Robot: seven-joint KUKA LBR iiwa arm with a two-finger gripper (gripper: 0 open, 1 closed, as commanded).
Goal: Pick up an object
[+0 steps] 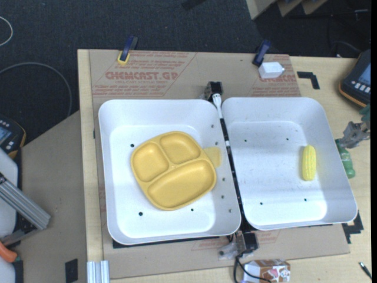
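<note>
- I log the corn cob (pixel 308 162) lying flat inside the right bin (pixel 277 114), near its right wall but apart from it.
- I read open white floor across that bin's middle and left.
- Yellow divided plate (pixel 174 170) sits in the left bin (pixel 118 122), which meets the right bin's left rim.

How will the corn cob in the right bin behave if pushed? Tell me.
The corn cob looks rounded and elongated, so it would probably roll sideways across the right bin's flat floor. Its bumpy, glossy surface suggests rigid plastic, likely light and somewhat slippery.
</note>
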